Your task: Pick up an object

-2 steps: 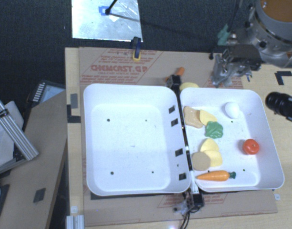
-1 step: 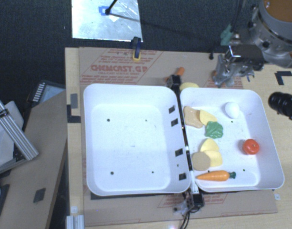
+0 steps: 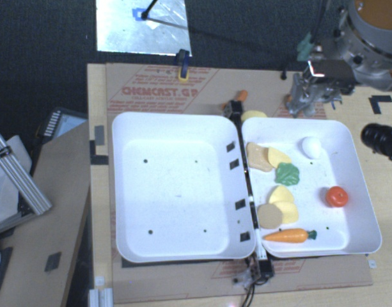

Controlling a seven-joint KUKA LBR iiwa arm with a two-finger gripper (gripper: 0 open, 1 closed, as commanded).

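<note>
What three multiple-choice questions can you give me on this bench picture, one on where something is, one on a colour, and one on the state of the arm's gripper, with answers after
1. Where does the toy carrot lie?
A. In the left bin
B. Along the near edge of the right bin
C. On the cardboard outside both bins

2. What colour is the round tomato-like piece near the right bin's right wall?
A. Red-orange
B. Blue
C. Black

3. Where is the gripper relative to the bins?
A. Pressed onto the carrot
B. Down inside the left bin
C. Above the cardboard beyond the right bin's far rim, holding nothing visible

Answers: 1 B, the carrot lies lengthwise by that bin's near wall. 2 A, it is red-orange against the white floor. 3 C, it hangs past the far rim, with every piece lying in the bin.
</note>
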